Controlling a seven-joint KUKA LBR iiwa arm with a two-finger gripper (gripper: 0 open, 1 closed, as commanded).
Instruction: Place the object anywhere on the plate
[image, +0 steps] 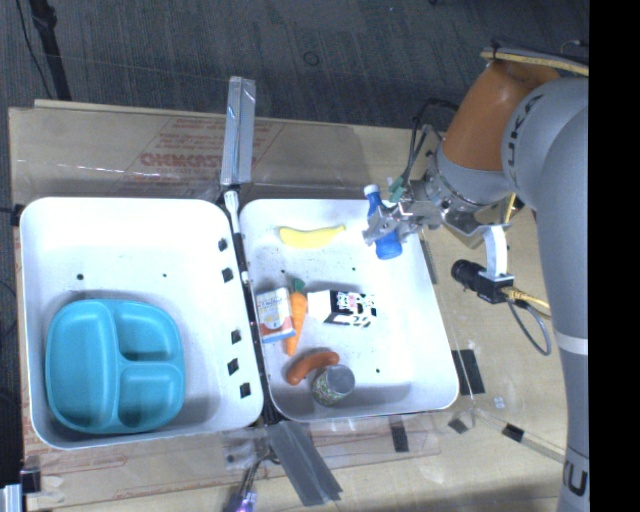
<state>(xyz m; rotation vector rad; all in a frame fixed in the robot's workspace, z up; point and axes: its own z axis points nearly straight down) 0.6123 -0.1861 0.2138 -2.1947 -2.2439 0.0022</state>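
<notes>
Blue bottle (383, 228) at the jaws (388, 222), over right bin (430, 330)

The plate (115, 365) looks like smooth, slightly glossy blue plastic. Both bins (130, 220) are smooth white plastic with a soft sheen. The can (333, 384) shows a shiny metal top. The counter (330, 150) looks like matt pale wood, and the banana (311, 235) looks matt yellow.
</notes>
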